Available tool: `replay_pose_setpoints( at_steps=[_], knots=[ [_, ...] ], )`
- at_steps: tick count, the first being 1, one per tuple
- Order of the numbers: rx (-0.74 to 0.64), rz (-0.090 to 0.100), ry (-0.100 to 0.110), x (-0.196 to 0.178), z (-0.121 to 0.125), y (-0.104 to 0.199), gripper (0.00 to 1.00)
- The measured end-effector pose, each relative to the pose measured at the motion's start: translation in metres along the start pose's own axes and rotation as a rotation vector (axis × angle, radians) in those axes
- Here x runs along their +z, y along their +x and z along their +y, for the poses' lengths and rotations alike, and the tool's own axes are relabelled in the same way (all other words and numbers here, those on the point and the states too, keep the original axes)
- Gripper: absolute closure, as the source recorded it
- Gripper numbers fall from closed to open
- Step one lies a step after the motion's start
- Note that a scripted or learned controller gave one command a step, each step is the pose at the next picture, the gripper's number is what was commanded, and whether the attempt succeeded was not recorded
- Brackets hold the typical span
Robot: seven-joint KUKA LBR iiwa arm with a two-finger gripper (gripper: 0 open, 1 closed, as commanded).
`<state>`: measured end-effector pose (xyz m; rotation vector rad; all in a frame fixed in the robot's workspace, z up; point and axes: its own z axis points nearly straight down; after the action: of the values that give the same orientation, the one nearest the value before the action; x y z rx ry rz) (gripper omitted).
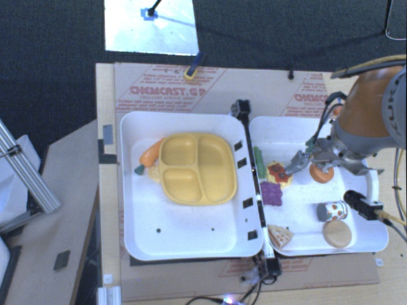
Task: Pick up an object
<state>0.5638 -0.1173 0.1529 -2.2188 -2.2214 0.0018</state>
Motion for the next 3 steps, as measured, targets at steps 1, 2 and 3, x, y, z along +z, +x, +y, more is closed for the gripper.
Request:
replay_pose_setpoints(
  at_steps=[1,2,3],
  knots=[
    [0.0,0.0,0.0,0.043,0.004,-0.002,0.0],
    [0.0,0.0,-0.007,0.065,0.007,-0.002,0.0],
    [-0.001,-0.002,-0.015,0.052,0.009,-0.002,1.0]
  ],
)
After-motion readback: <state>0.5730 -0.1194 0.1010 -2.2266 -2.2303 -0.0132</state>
